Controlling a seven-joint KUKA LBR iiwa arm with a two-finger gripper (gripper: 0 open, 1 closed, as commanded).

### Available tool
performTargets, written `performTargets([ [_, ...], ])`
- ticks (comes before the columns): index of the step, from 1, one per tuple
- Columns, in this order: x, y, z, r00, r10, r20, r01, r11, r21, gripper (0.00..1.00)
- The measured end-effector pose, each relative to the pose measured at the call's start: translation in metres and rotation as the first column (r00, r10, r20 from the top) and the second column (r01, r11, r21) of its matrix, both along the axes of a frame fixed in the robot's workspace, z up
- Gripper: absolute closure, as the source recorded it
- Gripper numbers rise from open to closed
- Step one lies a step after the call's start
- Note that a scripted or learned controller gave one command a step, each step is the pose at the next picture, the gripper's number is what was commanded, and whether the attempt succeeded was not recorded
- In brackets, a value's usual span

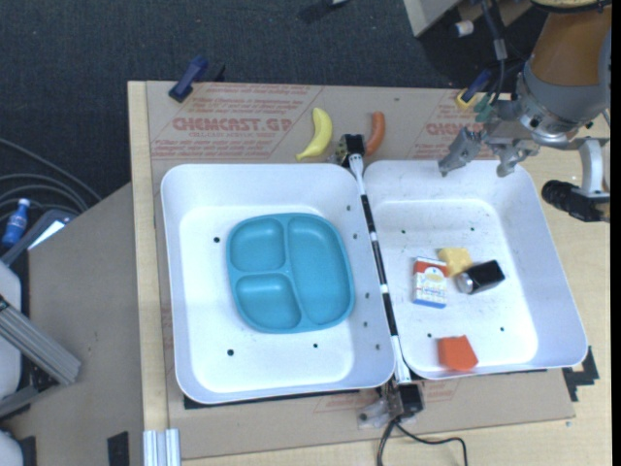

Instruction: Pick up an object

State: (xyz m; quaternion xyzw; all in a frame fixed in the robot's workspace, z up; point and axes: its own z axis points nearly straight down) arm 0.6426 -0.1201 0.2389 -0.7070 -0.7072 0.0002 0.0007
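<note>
Objects sit in right bin [543, 289]: small carton [430, 282], yellow piece [455, 258] and black cylinder [480, 277] bunched mid-bin, orange block [457, 353] near front rim. My gripper [479, 161] hangs over the bin's far edge, fingers spread, nothing between them (well apart from the cluster). Left bin [189, 260] holds blue divided tray [289, 271].

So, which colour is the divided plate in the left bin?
Light blue, turquoise-like. The divided plate shows best in the camera view.
</note>
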Motion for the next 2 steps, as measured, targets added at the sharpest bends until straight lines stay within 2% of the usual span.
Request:
performTargets([
  [1,0.011,0.009,-0.139,1.000,0.000,-0.002,0.000,1.000,0.000,0.00],
  [2,-0.018,0.024,-0.154,1.000,-0.001,-0.001,0.001,1.000,0.000,0.00],
])
